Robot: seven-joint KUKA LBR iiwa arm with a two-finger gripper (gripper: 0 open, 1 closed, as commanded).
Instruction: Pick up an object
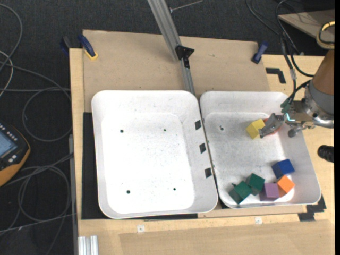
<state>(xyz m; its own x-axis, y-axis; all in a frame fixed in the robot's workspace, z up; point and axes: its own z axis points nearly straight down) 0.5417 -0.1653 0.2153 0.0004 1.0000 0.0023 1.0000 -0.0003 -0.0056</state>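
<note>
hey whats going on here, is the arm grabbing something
A robot arm reaches in from the right over the right bin. Its gripper sits right beside a yellow block, though a firm hold can't be confirmed. Blue, orange, purple and two green blocks cluster at that bin's near edge.

The gripper (272, 125) sits beside a yellow block (255, 128) in the right bin (234, 102).
</note>
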